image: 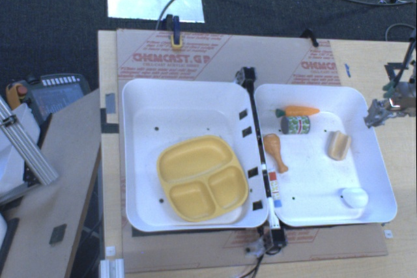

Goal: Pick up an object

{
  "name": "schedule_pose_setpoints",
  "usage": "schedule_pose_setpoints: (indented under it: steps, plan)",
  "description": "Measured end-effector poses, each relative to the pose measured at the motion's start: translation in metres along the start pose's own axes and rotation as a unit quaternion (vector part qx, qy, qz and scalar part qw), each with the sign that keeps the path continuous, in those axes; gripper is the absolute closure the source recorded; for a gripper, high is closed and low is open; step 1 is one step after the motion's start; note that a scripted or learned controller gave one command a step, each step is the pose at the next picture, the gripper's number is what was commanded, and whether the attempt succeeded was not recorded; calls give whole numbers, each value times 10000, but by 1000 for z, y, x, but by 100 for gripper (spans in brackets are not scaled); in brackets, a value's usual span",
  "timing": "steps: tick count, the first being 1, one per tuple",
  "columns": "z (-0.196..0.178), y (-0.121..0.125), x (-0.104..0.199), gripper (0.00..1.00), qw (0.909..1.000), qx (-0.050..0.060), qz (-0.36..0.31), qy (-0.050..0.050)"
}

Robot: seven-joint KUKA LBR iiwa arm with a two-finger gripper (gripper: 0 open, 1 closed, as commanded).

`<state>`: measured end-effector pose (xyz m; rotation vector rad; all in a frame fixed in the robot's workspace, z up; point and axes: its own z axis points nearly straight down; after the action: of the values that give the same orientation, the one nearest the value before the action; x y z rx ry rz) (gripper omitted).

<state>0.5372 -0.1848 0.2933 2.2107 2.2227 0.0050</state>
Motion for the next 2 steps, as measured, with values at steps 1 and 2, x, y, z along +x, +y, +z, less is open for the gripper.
schedule_pose_setpoints:
  steps: [1,2]
  plan:
    - [8,11,45,100,10000,17,-18,16]
    - [18,23,99,100,10000,23,-21,21]
